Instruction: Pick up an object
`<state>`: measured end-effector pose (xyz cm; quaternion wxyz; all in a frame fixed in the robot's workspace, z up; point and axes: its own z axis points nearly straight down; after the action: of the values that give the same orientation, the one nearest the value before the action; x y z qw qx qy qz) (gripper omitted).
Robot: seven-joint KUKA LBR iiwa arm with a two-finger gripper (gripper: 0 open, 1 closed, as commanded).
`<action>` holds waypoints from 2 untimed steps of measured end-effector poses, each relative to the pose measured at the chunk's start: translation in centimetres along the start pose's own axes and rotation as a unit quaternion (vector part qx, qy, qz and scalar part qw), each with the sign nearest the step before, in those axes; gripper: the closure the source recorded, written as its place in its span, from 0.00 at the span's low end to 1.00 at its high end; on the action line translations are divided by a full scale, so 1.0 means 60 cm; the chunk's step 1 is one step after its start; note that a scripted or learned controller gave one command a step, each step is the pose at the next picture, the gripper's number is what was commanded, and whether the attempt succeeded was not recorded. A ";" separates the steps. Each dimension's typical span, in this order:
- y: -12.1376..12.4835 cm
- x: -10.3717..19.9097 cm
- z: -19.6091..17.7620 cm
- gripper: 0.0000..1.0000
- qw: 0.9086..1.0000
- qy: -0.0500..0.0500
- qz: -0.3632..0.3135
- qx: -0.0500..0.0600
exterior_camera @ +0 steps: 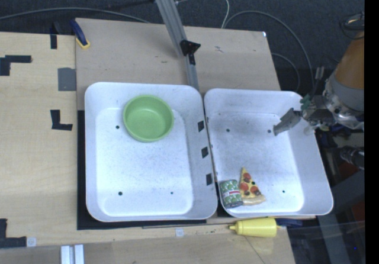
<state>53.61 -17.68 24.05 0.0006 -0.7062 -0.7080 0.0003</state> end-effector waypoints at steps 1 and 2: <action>0.000 0.000 0.000 0.00 1.000 0.000 0.000 0.000; -0.016 0.001 0.080 0.00 1.000 0.000 0.000 0.003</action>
<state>52.65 -17.60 19.23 0.0025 -0.7066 -0.7076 0.0020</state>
